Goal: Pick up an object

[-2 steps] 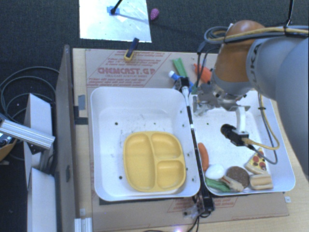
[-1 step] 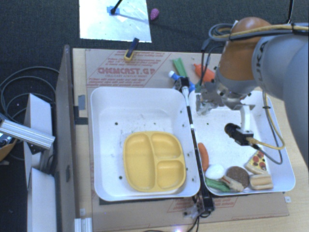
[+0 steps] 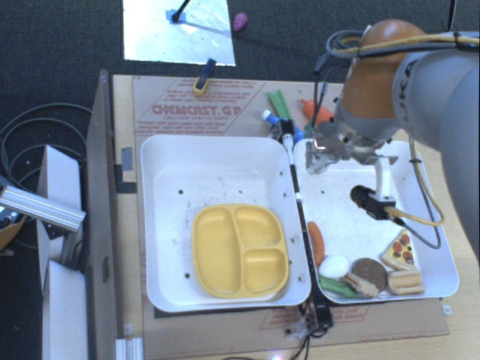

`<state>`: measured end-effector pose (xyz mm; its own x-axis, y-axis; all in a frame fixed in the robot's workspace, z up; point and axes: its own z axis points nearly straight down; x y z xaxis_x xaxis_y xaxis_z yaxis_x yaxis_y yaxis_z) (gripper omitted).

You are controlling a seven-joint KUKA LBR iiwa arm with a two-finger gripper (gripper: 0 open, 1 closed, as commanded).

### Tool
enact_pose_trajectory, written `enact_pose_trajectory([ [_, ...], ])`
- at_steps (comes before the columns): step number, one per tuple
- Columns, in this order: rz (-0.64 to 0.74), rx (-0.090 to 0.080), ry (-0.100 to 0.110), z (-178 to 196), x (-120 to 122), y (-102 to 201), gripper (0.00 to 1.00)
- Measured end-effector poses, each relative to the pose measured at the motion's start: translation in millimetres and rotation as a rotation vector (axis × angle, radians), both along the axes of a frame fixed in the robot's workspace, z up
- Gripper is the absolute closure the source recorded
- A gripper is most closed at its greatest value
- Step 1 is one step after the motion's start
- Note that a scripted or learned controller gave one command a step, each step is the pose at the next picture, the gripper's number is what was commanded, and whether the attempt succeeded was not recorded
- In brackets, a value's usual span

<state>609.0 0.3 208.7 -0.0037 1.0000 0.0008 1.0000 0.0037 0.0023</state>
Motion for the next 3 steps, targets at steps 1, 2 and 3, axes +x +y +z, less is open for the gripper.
enact_pose_trajectory([
  [1, -0.005, -0.002, 0.003, -25, -14, -41, 1.00],
  [2, 0.000, -0.001, 0.003, -25, -45, -21, 1.00],
  [3, 0.010, 0.003, 0.004, -25, -72, 79, 1.00],
])
